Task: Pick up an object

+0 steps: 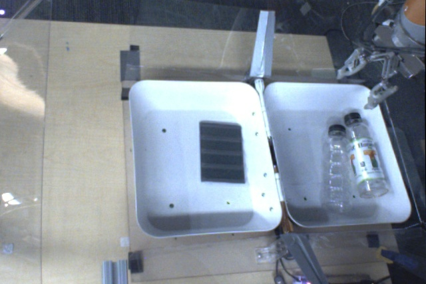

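**End effector above the right bin's far corner, fingers spread, two bottles below it**

Your end effector (366,80) sits at the upper right of the camera view, over the far right corner of the right bin (293,110). Its two fingers (381,94) stand apart, and nothing lies between them. Above it you can see the grey wrist and a sliver of the orange band at the frame's edge, with cables looping around it.

Just below the end effector, inside the right bin, lie two bottles side by side, both with dark caps pointing toward the end effector. The labelled bottle (367,157) is the closer one; its cap is near the lower fingertip but not touching it. It carries a white label with green and orange print. The clear bottle (337,166) lies just beside it, on the side away from the arm, and the two appear to touch or nearly touch along their length.

Farther from the end effector, across the divider between the bins, the left bin (153,143) holds a dark ribbed pad (222,151), a flat rectangle lying near the middle of that bin's floor, well apart from the bottles.

Both bins rest on the pale wooden worktop (80,163). A grey metal bar (262,43) runs away from the junction of the bins, to the left of the end effector.
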Tool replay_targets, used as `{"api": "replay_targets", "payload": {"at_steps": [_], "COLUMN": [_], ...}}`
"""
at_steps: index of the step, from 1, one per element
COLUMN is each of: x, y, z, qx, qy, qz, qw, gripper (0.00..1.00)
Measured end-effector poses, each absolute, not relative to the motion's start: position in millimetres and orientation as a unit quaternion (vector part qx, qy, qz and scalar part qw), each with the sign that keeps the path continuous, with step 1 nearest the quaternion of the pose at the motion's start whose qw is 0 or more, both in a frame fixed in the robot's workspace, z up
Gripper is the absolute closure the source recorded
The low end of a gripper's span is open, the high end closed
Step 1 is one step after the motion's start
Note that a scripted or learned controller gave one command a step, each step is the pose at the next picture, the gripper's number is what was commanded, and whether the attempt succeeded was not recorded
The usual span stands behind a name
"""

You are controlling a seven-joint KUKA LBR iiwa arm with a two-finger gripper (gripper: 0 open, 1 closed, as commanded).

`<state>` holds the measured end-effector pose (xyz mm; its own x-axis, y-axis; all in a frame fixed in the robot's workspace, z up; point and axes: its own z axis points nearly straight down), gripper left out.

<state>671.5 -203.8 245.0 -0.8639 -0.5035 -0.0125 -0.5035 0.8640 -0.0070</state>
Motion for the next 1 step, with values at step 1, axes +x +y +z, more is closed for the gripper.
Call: {"api": "replay_targets", "payload": {"at_steps": [1], "x": [649.8], "y": [-200.8], "z": [89.1], "qx": [-0.312], "qy": [0.95], "qz": [-0.0002], "qw": [0.007], "gripper": [0.0]}}
